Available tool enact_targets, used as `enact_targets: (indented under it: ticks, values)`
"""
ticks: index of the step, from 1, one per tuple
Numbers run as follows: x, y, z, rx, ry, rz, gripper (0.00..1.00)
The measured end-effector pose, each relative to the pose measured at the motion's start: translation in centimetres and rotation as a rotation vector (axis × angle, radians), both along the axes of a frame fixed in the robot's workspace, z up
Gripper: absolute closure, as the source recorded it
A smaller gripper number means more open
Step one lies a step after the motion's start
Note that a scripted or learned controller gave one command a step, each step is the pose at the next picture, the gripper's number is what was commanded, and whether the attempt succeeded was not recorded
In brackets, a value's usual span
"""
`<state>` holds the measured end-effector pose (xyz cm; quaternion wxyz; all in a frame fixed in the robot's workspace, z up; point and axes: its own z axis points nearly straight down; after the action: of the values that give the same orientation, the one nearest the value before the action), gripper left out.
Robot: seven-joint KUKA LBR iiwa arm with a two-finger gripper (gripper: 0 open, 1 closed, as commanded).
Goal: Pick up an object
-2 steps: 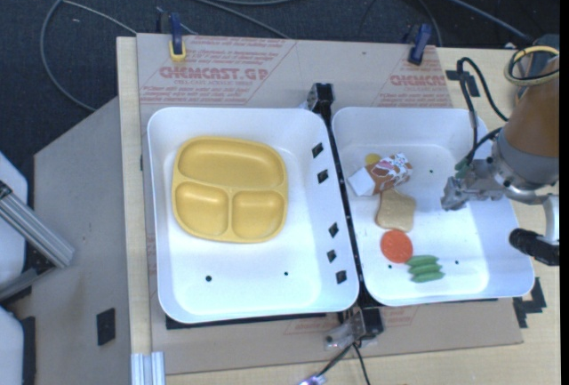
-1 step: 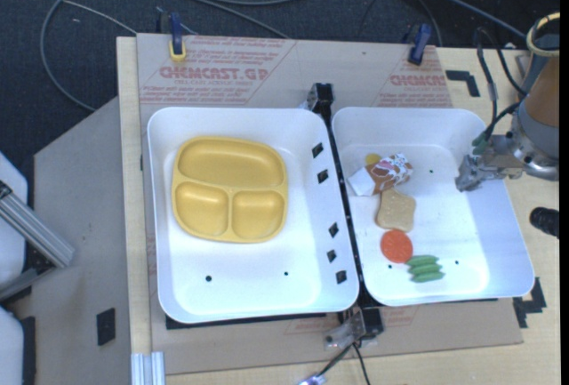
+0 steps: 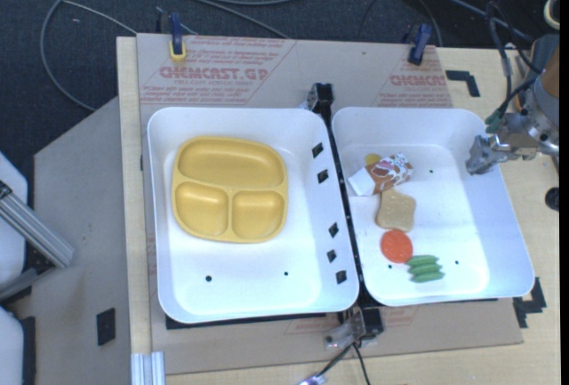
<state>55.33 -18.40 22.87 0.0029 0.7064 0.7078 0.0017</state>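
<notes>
In the right bin (image 3: pixel 480 223) lie a small packet with orange and white print (image 3: pixel 388 168), a tan slice of bread (image 3: pixel 396 212), a red-orange disc (image 3: pixel 396 245) and a green pea pod (image 3: pixel 425 268). They are grouped in the bin's left half. My gripper (image 3: pixel 483 154) hangs at the right bin's upper right rim, well to the right of the objects. Nothing shows between its tips.
The left bin (image 3: pixel 302 259) holds a yellow three-part plate (image 3: pixel 231 188). A black divider with clips (image 3: pixel 331 196) runs between the bins. Blue clamps (image 3: pixel 177 35) (image 3: pixel 419 42) hold the cardboard at the back. Cables cross the dark floor behind.
</notes>
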Motion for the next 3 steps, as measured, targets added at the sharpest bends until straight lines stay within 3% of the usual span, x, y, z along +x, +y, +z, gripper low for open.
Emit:
enact_targets:
  ticks: [1,3]
  values:
    - [0.1,0.0,1.7,0.001,0.003,0.0,1.0]
    - [-1.9,10.2,0.4,0.004,0.009,0.002,1.0]
